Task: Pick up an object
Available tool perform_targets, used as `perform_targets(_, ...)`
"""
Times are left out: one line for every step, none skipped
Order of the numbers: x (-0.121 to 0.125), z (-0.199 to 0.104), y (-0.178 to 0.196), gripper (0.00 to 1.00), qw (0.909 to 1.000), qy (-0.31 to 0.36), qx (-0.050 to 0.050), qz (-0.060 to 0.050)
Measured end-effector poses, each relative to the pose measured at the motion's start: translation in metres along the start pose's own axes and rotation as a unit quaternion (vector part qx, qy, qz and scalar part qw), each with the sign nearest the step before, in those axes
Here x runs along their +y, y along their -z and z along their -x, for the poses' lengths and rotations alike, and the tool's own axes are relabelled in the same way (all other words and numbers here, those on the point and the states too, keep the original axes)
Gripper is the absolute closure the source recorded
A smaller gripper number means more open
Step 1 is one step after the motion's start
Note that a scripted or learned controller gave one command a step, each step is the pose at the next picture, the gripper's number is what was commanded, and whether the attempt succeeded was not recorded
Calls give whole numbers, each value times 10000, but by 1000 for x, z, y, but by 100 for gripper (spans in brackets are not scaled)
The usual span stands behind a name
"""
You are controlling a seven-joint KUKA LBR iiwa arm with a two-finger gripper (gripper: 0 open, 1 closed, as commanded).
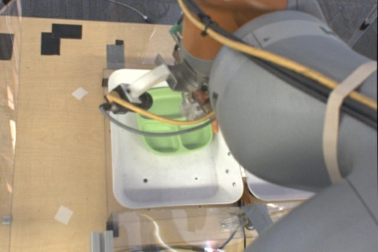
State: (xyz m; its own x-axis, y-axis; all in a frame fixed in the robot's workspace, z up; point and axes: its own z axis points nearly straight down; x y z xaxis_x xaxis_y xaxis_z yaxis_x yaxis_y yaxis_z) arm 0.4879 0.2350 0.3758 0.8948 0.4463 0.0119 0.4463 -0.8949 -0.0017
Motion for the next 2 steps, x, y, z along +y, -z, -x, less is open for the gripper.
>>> perform_targets(8, -12, -113, 100, 9916, -1295, -74, 26)
perform_targets(-1, 4, -167, 100, 9946, -1033, -78, 18)
